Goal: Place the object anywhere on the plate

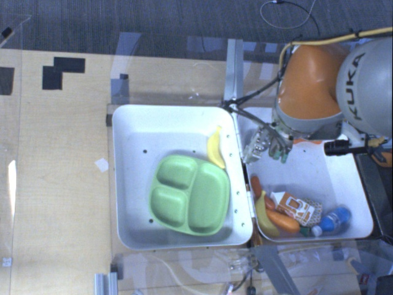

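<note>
The gripper (pixel 268 146) hangs over the near-left corner of the right bin (pixel 344 183), and whether its fingers are spread or closed cannot be told; nothing is visible between them. To its left, past the bins' shared wall, a yellow banana (pixel 215 150) lies in the left bin (pixel 132 165), leaning against that wall and touching the upper right edge of the green plate (pixel 190 195).

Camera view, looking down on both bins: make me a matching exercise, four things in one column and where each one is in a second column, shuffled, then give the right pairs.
Things:
1. green plate
2. yellow banana
3. blue-capped bottle
4. gripper

Places:
A. right bin, lower right corner
B. middle of the left bin
C. above the right bin's upper left part
D. left bin, against its right wall

Pairs: 1-B, 2-D, 3-A, 4-C
</note>
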Tool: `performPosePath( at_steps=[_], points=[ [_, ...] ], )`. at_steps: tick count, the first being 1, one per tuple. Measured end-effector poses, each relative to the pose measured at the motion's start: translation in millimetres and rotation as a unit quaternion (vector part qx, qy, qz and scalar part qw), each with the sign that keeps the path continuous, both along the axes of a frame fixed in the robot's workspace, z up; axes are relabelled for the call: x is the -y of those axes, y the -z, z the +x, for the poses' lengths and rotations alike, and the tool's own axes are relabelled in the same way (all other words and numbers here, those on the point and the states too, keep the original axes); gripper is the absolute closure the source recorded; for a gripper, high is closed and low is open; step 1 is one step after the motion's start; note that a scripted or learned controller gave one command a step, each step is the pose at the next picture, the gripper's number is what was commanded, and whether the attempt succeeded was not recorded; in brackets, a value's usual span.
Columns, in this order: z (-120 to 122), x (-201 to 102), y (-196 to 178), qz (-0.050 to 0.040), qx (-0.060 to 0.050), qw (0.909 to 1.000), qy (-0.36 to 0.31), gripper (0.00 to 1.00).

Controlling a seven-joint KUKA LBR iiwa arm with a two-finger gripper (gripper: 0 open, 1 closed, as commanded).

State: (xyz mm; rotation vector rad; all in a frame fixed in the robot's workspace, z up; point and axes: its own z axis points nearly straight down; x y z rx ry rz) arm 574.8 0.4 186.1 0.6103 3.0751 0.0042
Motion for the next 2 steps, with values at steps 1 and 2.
performPosePath(
  at_steps=[1,2],
  points=[
    [-83,50,0,-0.0021,0.000,0.9702,-0.242,1.00],
    [20,120,-22,-0.0037,0.003,0.9494,-0.314,1.00]
  ],
)
